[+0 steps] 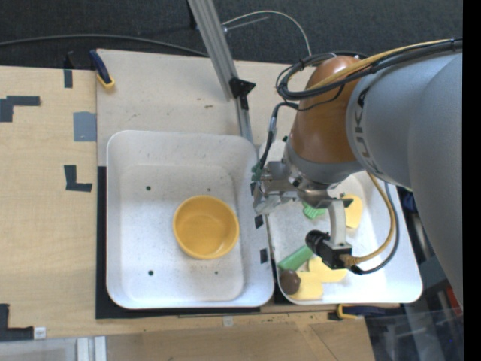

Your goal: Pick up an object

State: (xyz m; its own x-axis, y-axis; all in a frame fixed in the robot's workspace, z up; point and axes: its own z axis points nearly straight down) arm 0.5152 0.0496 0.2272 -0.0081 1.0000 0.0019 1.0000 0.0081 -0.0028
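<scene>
Sitting in one bin [143,168] (upright) is a yellow bowl [206,226].

Lit brightly and evenly from above, with only faint soft-edged shadows. Shows a mild sheen on the orange band [327,111] at 2 o'clock and inside the yellow bowl [205,226] near 7 o'clock. Looks slightly soft and grainy throughout, blurriest on the close grey arm [425,119] at 3 o'clock.

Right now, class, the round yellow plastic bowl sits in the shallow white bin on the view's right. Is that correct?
Not quite. The round yellow plastic bowl sits in the shallow white bin on the view's left, not the right. The camera view shows it there, upright and alone.
</scene>
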